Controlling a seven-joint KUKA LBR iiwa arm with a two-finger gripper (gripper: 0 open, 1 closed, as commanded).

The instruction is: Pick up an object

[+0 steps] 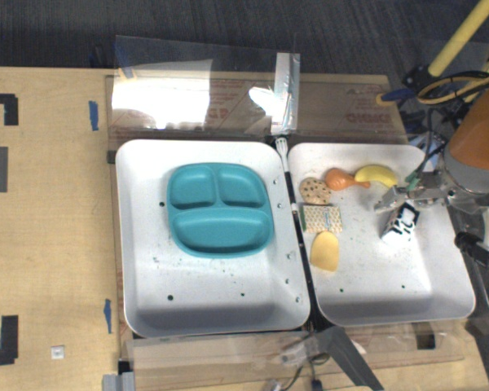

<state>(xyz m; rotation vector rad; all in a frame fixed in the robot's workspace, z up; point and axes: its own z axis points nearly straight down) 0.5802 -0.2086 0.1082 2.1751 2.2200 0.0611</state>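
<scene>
While the grey arm [473,149] reaches in from the right, 2 white bins sit side by side: the left bin [138,243] holds a teal divided plate [220,208], the right bin [407,287] the small items. Its gripper [401,210] hangs over the right bin near a banana [376,174]; whether its jaws are open or hold anything cannot be told. Beside the divider lie an orange piece [339,178], cookie [314,190], patterned packet [322,217] and yellow piece [325,251].

- Reaching in from the right edge, grey arm [473,177] with orange band [477,133] above the wrist.
- Gripper [401,218] angled down and leftward, low over the right-hand side of the bench.
</scene>
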